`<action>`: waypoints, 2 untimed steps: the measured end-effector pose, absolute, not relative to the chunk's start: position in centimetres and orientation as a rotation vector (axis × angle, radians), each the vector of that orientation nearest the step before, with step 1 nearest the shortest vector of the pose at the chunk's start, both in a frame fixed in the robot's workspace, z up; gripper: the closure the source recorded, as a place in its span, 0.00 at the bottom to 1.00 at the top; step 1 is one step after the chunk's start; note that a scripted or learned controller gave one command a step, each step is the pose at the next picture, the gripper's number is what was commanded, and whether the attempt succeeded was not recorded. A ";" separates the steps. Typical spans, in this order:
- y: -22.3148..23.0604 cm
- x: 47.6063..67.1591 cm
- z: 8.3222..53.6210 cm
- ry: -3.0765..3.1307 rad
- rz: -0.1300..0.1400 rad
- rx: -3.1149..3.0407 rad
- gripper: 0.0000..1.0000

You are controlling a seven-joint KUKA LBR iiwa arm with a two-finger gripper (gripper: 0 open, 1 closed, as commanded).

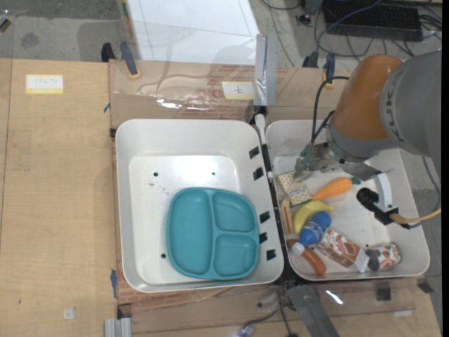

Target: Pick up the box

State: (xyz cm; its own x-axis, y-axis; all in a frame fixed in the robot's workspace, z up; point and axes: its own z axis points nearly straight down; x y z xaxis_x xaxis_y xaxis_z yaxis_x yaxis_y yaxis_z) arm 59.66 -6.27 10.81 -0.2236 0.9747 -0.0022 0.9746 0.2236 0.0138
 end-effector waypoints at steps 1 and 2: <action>-6.3 59.6 10.8 2.449 0.015 1.951 0.00; -6.4 59.7 11.9 2.445 0.017 1.953 1.00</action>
